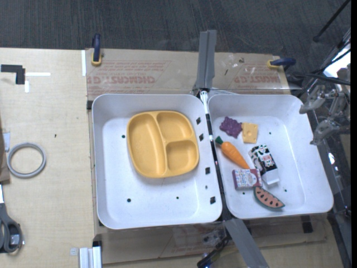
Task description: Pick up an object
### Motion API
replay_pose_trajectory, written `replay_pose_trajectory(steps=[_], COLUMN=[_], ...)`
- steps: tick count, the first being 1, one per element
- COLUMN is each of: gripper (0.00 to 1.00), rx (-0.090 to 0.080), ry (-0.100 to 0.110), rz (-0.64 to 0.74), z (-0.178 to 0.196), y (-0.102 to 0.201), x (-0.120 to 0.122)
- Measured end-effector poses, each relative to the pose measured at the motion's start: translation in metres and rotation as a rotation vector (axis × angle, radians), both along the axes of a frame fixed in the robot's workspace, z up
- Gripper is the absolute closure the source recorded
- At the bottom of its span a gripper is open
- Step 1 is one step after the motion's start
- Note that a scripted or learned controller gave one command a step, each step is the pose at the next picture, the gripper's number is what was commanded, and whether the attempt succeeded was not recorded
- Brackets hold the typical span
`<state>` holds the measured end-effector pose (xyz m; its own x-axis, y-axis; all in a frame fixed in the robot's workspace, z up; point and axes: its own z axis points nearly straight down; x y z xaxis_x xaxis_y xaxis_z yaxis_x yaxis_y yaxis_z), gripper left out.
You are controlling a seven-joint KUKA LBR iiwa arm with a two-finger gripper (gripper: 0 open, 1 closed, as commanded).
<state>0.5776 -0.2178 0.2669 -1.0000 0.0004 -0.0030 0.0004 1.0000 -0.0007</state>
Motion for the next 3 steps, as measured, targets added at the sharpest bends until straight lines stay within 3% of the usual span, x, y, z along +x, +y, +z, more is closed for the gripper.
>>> replay_pose_trajectory(steps=[1, 2, 3], gripper=[0.0, 0.0, 0.0], rx=[-0.001, 0.0, 0.0], ry=[-0.002, 0.0, 0.0], rz=[0.056, 0.032, -0.023], z=[0.087, 0.0, -0.142], y=[-0.004, -0.003, 0.02], x=[-0.019, 0.082, 0.037])
